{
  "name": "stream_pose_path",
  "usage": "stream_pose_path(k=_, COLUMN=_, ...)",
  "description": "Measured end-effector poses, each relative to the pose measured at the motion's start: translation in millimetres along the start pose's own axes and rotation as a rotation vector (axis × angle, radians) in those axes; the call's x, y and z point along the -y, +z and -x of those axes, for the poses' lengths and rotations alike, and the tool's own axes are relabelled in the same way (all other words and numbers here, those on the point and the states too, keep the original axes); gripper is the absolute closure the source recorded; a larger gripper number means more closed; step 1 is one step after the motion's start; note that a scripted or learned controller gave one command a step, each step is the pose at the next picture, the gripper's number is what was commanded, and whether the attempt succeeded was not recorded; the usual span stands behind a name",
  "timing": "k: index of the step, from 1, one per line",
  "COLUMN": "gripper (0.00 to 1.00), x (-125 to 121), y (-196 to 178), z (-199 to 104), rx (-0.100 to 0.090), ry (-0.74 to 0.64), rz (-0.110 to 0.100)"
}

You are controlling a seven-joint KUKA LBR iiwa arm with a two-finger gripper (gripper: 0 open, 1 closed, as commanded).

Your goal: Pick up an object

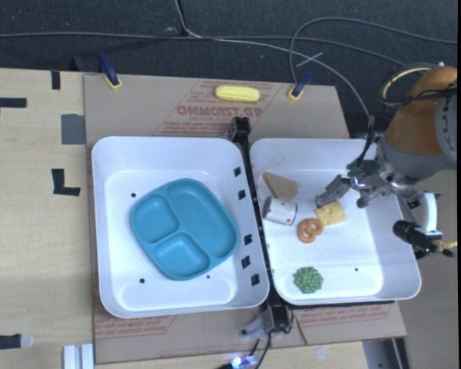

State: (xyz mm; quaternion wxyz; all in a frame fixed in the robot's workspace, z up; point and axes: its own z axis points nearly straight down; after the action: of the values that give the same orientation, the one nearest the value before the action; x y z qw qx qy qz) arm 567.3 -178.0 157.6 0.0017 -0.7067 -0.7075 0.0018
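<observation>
Green and knobbly, a small ball (308,279) lies nearest the camera in the right bin (369,279). Using the pretzel (309,230) as landmark: the ball sits below it, a yellow cheese wedge (333,214) touches its upper right, a white cup (280,211) lies just left, and a tan wedge (280,185) sits above-left. Right beside the cheese, the end effector (344,191) hangs low; whether it is wide or narrow I cannot tell. For a clean pick, I judge it should centre over the cheese and straddle it without nudging the pretzel.
</observation>
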Motion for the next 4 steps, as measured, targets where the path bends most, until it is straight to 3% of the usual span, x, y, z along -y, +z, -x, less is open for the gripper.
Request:
stream_pose_path(k=1, gripper=0.00, x=1, y=65, z=-2, rx=-0.001, ry=0.000, rz=-0.001)
stream_pose_path(k=2, gripper=0.00, x=0, y=71, z=-2, rx=0.001, ry=0.000, rz=0.006)
stream_pose_path(k=3, gripper=1.00, x=-2, y=58, z=-1, rx=0.005, ry=0.000, rz=0.013)
stream_pose_path(k=4, gripper=1.00, x=6, y=0, z=4, rx=0.001, ry=0.002, rz=0.008)
